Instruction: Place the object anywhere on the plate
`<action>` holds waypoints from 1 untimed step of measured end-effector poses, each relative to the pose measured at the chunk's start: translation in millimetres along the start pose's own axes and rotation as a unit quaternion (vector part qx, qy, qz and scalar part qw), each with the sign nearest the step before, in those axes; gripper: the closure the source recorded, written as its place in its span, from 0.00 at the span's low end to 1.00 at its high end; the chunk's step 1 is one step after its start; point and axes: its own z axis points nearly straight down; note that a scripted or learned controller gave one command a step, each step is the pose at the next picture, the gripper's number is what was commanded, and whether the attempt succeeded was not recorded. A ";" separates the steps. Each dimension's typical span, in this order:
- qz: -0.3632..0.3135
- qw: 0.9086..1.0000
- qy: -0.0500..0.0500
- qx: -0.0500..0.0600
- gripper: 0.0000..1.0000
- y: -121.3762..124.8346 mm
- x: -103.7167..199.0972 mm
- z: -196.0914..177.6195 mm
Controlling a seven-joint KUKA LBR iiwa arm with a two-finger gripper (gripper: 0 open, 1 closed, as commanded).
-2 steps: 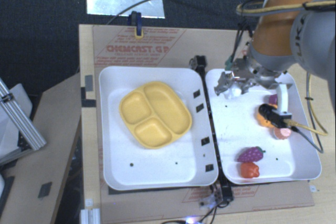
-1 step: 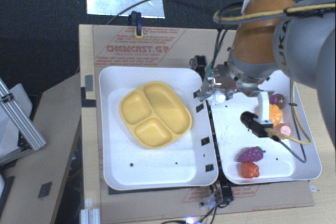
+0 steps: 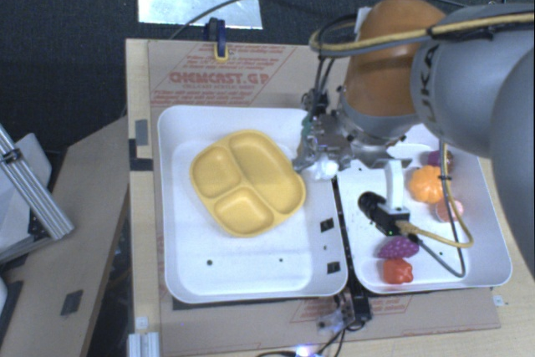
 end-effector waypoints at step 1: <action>0.000 1.000 0.000 0.001 1.00 -34.0 45.3 3.1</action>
